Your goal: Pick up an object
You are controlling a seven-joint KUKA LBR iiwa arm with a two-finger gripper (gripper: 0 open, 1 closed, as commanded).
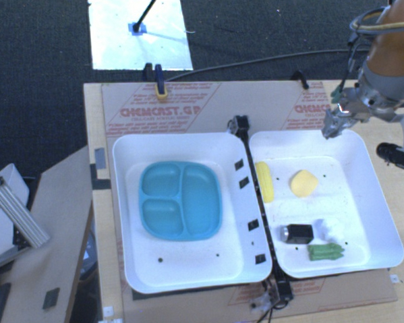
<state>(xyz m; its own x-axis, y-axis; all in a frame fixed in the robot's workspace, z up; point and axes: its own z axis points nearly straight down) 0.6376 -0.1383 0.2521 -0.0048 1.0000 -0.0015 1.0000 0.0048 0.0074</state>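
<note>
I see the gripper [335, 125] hanging over the far rim of the right bin [377, 182], near its back corner; I cannot tell how its fingers stand. Nothing sits between them. In that bin a yellow lump [304, 183] lies mid-floor with open room all around. A yellow corn cob [264, 181] hugs the left wall. A black block [299, 233] and green piece [325, 251] crowd the near edge. The left bin [131, 161] holds a blue divided plate [181, 200].

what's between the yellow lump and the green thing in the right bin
In the camera view, a small white object lies between the yellow lump and the green thing. A black object sits just left of that line.
</note>
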